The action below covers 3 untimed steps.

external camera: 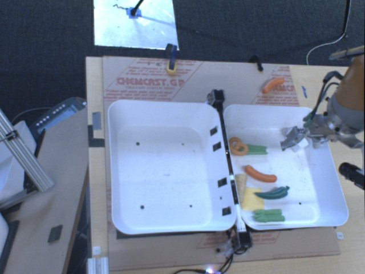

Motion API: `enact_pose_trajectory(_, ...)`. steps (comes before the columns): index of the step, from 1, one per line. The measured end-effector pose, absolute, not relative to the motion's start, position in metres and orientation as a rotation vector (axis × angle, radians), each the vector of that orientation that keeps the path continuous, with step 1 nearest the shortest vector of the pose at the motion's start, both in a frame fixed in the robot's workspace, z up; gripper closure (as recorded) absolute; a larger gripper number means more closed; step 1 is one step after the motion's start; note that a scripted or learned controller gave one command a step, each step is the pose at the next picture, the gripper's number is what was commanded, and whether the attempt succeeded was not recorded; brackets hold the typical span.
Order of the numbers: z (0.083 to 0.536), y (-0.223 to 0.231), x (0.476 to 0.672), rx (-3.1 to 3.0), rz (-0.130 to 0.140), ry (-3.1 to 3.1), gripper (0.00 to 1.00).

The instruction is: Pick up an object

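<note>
The right bin (325, 170) holds several small toys along its left and front side. An orange ring with a green stem (244, 148) lies near the divider, and an orange sausage shape (260, 174) sits below it. Further forward are a yellow wedge (249, 197), a dark green pepper (272, 193) and a light green pod (268, 214). My gripper (294, 138) hangs over the bin's back right part, right of the ring and apart from all the toys. Nothing shows between its fingers.
The left bin (165, 164) stands beside the right one, joined by a black clipped divider (223, 153). An orange toy (273, 85) lies on the board behind the right bin. A yellow and blue clamp (171, 59) stands at the board's back edge.
</note>
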State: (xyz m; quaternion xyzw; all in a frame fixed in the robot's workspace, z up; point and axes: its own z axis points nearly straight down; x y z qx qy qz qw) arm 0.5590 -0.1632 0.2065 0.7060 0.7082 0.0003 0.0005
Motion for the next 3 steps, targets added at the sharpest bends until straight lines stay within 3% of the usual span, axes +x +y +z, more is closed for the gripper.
enact_pose_trajectory(1, 0.084, -0.105, 0.55, 2.216, 0.013, 2.229, 0.0)
enact_pose_trajectory(2, 0.087, -0.156, 0.673, 2.209, 0.002, 2.225, 0.0)
enact_pose_trajectory(3, 0.084, -0.105, 0.58, 2.224, -0.004, 2.229, 0.0)
